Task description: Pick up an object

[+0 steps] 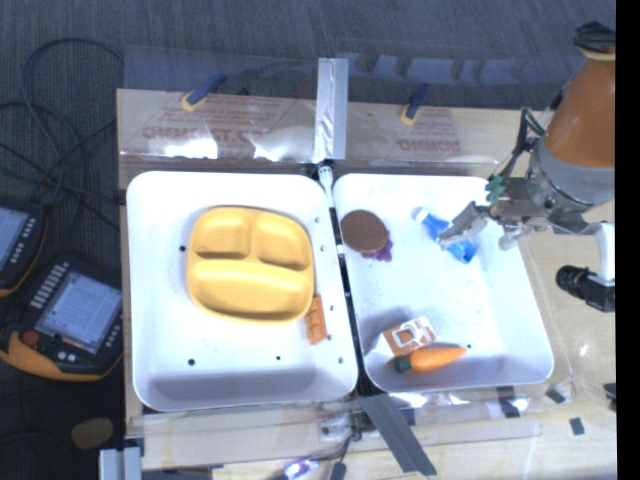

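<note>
Pincer (468, 226) over small blue object (447, 234); its grip I cannot tell.

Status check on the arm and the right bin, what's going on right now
Pincer over right bin, beside blue item, nothing seen held. Carrot, small carton, brown disc lying untouched. Yellow divided plate in left bin. Nothing blocking.
</note>
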`<control>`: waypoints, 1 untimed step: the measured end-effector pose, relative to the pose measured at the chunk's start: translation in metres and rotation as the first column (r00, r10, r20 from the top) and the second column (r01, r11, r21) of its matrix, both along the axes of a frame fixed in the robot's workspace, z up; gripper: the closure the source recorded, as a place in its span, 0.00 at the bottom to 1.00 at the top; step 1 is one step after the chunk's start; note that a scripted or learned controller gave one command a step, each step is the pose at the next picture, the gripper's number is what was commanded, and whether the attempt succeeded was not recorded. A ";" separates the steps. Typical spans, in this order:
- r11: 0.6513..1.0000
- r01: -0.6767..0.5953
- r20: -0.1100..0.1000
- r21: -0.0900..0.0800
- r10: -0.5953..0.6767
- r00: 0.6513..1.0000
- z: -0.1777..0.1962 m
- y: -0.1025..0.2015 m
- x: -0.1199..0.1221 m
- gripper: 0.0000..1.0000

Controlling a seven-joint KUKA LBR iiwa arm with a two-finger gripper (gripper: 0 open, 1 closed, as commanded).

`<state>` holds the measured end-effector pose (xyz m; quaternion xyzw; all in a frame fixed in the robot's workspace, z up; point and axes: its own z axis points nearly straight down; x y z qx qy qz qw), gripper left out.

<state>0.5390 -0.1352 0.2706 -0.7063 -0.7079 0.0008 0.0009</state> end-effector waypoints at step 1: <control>0.997 -0.071 -0.001 -0.001 0.071 0.997 -0.088 -0.009 0.058 0.00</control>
